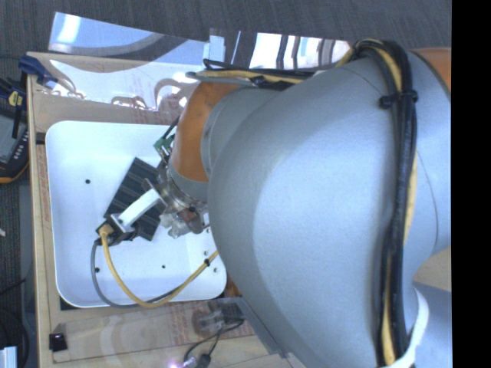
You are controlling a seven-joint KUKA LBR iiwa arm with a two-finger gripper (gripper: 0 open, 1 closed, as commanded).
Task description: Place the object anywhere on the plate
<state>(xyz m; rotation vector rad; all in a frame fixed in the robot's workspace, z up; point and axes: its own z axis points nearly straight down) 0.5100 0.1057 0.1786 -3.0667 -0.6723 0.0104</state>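
Note:
My gripper (182,219) hangs low over the left white bin (69,205), near its right side. Beside it, a black ribbed block with a white bar (136,198) juts to the left from the wrist. The orange band (190,133) sits just above it. The grey arm (322,205) covers the whole right half of the view and whatever lies under it. A small pale, glassy shape shows at the gripper's tip; I cannot tell whether it is part of the gripper or an object.
A yellow cable (146,294) loops from the wrist across the bin's lower floor. The bin's wooden frame (34,167) runs along the left. A dark device (11,144) sits outside the left edge.

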